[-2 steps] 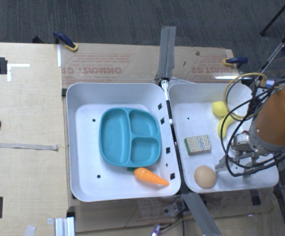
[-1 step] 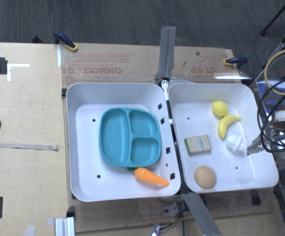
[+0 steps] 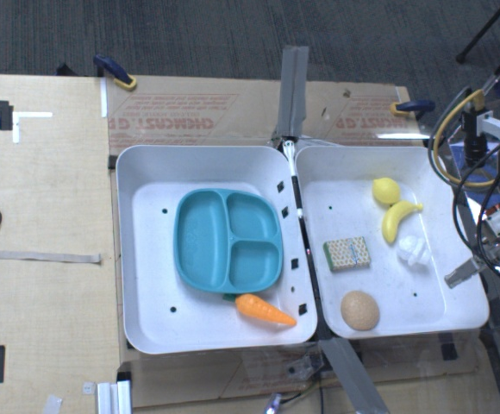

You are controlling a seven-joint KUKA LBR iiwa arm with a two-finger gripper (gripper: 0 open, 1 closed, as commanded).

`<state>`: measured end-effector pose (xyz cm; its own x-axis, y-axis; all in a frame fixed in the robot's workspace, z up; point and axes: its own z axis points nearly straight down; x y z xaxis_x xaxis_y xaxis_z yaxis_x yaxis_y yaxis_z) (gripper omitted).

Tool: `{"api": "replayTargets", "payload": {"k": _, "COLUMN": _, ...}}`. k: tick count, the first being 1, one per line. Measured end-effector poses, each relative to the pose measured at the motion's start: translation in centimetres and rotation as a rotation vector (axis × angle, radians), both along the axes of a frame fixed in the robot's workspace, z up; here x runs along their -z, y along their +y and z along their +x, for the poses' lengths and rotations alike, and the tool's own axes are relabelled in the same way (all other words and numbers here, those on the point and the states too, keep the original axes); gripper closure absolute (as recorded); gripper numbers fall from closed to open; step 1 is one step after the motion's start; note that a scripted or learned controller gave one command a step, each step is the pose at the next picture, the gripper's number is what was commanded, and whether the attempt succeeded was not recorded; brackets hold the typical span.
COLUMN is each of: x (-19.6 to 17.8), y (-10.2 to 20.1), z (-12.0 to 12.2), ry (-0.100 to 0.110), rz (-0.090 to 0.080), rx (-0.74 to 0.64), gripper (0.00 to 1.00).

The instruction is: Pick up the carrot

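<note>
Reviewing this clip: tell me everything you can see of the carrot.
The carrot is a small orange toy-like piece, smooth and slightly glossy, thick and rounded at its left end and tapering to a point at its right. It lies flat on the floor of the left bin, near the front wall, pointing right and a little toward the front. Its thick end sits against or just under the front edge of the teal divided plate. No green top is visible.

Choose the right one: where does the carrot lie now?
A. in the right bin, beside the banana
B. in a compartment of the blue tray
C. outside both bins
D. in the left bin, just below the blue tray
D: the carrot lies on the left bin floor, at the lower edge of the blue divided tray.
</note>
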<state>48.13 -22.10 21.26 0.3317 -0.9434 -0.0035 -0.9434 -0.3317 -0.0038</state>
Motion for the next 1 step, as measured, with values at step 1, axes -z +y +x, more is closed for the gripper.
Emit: {"api": "replayTargets", "payload": {"k": 1, "x": -0.84, "y": 0.07, "z": 0.14, "ry": -0.001, "rz": 0.004, "rx": 0.005, "gripper": 1.00}}
